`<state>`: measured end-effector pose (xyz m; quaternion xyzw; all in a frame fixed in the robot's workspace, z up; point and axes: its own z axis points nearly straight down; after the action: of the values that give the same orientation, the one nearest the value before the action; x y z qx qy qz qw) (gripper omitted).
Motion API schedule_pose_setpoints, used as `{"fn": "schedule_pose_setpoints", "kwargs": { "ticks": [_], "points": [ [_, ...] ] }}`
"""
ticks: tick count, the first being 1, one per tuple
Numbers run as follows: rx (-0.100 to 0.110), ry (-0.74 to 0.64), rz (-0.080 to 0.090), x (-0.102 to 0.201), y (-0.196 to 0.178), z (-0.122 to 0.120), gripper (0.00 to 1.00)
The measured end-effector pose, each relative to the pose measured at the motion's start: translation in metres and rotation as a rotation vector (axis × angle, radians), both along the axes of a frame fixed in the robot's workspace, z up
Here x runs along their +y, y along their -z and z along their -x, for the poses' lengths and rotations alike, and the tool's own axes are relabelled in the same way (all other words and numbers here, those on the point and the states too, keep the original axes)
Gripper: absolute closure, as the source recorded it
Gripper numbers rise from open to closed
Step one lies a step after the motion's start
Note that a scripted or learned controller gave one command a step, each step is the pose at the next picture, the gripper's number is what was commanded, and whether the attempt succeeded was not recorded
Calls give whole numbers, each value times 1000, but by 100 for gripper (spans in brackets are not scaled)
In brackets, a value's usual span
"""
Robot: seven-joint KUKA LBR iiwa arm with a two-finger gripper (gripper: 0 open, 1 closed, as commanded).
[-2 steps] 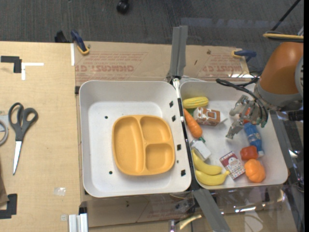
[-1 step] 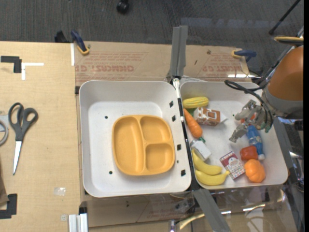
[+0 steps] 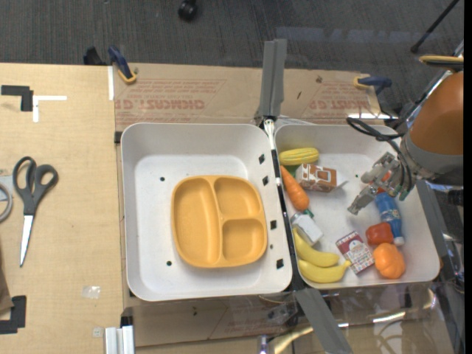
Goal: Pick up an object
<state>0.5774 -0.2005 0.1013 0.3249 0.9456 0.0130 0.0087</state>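
Counter (image 3: pixel 59 271): pale wood; grey-handled scissors (image 3: pixel 31 198) lie at far left.
Left bin (image 3: pixel 140 220): shallow white tray holding an orange three-compartment plastic plate (image 3: pixel 219 220).
Right bin (image 3: pixel 335 142): yellow corn cob (image 3: pixel 299 155), brown-and-white carton (image 3: pixel 318 177), orange carrot (image 3: pixel 295 189), two yellow bananas (image 3: pixel 316 260), red-and-white packet (image 3: pixel 355 251), orange fruit (image 3: pixel 389 261), blue bottle (image 3: pixel 388 211).
End effector (image 3: pixel 369 192): hangs over the right bin's right side, just left of the blue bottle; whether open or closed, I cannot tell.
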Motion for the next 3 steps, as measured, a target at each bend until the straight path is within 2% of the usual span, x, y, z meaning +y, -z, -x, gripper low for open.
{"fn": "schedule_pose_setpoints", "kwargs": {
  "ticks": [1, 2, 3],
  "points": [
    [2, -43, 4, -1, 1, 11, 0],
    [18, 59, 11, -13, 7, 36, 0],
    [20, 115, 12, -15, 8, 60, 0]
  ]
}}
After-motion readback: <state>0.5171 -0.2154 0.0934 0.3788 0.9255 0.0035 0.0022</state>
